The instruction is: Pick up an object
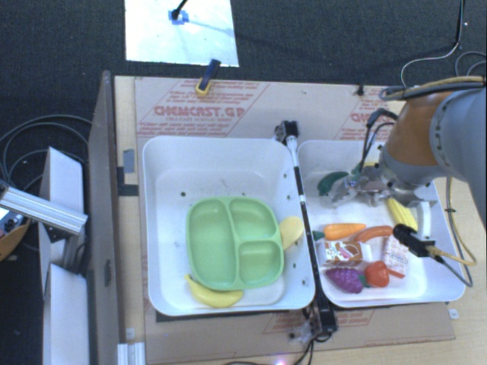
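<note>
My gripper (pixel 353 191) hangs low over the back part of the right bin (pixel 447 280), with the arm coming in from the right. A dark green object (pixel 331 179) lies just left of the gripper's tip, touching or nearly touching it. In front of the gripper lie an orange carrot (pixel 344 230) and a red-orange sausage (pixel 373 234). A yellow corn cob (pixel 400 213) sits partly under the wrist. Nearer the front edge are purple grapes (pixel 346 280), a red fruit (pixel 377 274) and a white and red packet (pixel 396 255).
The left bin (pixel 163 204) holds a green divided plate (pixel 236 242), a banana (pixel 215 295) at its front and a yellow piece (pixel 291 230) against the wall between the bins. A brown and white packet (pixel 338 251) lies near the carrot.
</note>
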